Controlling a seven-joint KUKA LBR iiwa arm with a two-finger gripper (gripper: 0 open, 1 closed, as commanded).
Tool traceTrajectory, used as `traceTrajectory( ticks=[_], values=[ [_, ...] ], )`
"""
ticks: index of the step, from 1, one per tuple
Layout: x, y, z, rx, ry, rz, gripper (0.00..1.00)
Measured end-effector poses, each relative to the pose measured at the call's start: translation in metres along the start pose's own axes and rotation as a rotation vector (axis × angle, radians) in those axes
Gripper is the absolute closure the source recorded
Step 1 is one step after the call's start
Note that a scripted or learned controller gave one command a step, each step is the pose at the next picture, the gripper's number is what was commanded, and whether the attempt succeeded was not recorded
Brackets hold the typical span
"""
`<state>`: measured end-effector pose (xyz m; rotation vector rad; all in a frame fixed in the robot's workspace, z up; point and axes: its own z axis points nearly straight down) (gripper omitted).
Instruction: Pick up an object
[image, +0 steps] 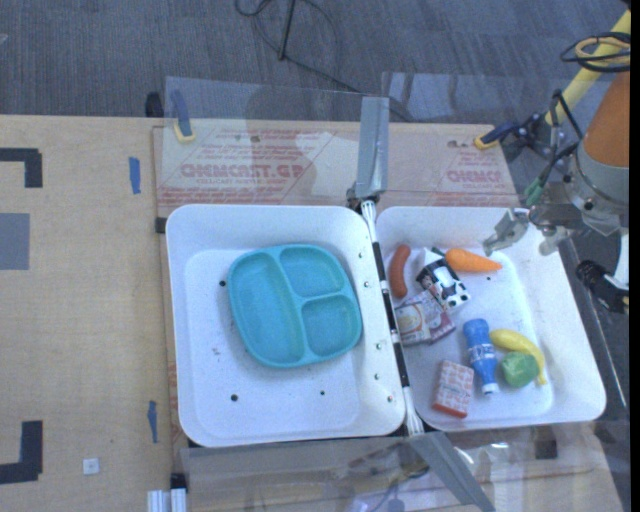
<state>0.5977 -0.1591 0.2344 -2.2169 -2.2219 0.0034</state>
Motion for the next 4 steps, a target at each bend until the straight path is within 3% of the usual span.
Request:
traceTrajectory(
  ticks=[1, 2, 3, 4],
  values=[
    [-0.001, 0.001, -0.009, 0.000, -0.001, 0.000, 1.00],
    [-0.001, 0.001, -0.009, 0.000, -0.001, 0.000, 0.00],
    [0.033, 0.034, 0.112, -0.015, -0.003, -0.089, 0.00],
    [0.020, 0.072, 0.126, -0.035, -0.006, -0.145, 0.00]
  ],
)
